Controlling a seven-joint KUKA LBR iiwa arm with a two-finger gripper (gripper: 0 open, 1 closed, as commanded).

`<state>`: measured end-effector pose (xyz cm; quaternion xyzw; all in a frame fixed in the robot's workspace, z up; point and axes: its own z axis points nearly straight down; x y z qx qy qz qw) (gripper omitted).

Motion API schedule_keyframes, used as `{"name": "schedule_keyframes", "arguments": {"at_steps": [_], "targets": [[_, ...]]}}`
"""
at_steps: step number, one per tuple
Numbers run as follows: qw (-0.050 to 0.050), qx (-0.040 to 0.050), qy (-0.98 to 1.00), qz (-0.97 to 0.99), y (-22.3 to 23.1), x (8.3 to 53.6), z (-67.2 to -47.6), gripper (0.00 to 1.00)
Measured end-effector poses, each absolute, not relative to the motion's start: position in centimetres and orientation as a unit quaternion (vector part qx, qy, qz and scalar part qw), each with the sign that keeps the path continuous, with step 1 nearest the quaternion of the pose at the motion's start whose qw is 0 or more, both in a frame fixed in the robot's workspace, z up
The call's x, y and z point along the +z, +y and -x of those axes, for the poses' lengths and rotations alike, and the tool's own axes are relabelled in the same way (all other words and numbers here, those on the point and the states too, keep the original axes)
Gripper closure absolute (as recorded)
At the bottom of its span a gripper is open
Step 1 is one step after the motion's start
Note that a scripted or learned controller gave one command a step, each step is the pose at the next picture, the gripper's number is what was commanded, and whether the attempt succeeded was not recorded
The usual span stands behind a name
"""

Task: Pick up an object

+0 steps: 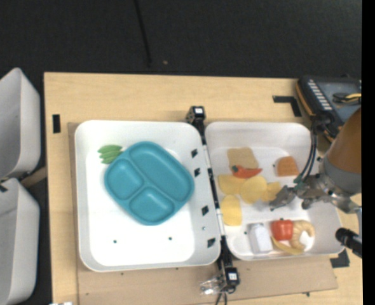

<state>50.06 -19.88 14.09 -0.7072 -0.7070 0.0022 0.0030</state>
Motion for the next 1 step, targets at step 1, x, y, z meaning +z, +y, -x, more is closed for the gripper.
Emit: {"name": "schedule_keyframes", "arguments": {"at_steps": [1], "targets": [[0.002,0.0018,-0.707,0.707,-19.96,9.63,-49.98,0.0]]}}
